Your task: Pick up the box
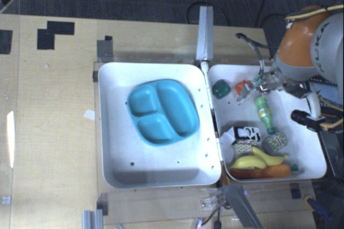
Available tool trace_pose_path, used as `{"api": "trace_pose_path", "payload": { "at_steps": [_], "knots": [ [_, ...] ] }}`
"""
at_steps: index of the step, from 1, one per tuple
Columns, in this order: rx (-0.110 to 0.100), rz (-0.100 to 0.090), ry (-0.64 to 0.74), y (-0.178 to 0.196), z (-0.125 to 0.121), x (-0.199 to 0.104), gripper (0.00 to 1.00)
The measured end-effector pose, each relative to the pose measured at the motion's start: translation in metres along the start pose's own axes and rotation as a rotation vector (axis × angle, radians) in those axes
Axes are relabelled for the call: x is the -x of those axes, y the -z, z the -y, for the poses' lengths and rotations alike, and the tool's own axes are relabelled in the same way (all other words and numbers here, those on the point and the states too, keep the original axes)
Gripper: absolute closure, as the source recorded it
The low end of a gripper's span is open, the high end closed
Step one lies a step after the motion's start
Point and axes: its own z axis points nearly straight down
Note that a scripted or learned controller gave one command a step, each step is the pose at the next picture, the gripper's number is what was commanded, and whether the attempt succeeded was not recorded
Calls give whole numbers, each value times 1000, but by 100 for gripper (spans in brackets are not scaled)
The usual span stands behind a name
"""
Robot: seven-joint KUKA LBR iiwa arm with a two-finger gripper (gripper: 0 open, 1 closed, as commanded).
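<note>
The box [246, 135] is small, black and white, and lies in the lower middle of the right bin [317, 160], just above a banana. My gripper [262, 82] hangs over the upper part of that bin, above the box in the view and a little to its right. It sits close to the cap end of a green bottle [264, 111] and an orange-red item [244, 86]. Nothing is visibly held. The grey arm with its orange band [301, 40] comes in from the upper right.
The right bin also holds a dark green round object [221, 88], a green patterned ball [275, 142], a banana [259, 160], a carrot [277, 171] and a red item [244, 173]. A blue divided plate [163, 110] lies in the left bin [115, 169].
</note>
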Motion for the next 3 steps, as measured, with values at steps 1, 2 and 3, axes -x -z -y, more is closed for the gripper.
{"api": "trace_pose_path", "payload": {
  "at_steps": [1, 2, 3],
  "knots": [
    [-2, 0, -7, -21, 90, 24, 0],
    [-1, -1, 57, 14, 76, -3, 0],
    [-2, -1, 132, -23, 24, -16, 0]
  ]
}}
